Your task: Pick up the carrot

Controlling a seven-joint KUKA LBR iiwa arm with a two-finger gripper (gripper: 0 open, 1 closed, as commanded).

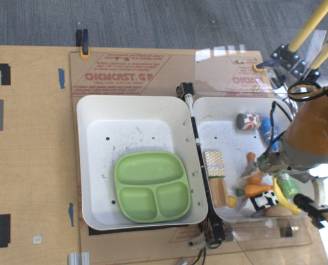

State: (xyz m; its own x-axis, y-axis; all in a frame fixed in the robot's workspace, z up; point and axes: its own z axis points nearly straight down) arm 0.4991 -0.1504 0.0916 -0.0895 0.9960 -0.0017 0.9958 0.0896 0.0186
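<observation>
The carrot (257,190) is orange with a small green end. It lies on its side near the front of the right bin (224,115), among other toy items. My gripper (263,163) hangs below the grey wrist and orange band, just above and slightly behind the carrot, over a second small orange piece (252,177). Nothing shows as lifted off the bin floor.
A green divided plate (151,186) sits in the left bin (97,126). The right bin also holds a red and silver can (248,121), a blue item (265,128), a patterned box (214,163), a brown block (218,192), a banana (289,204) and a green item (288,185).
</observation>
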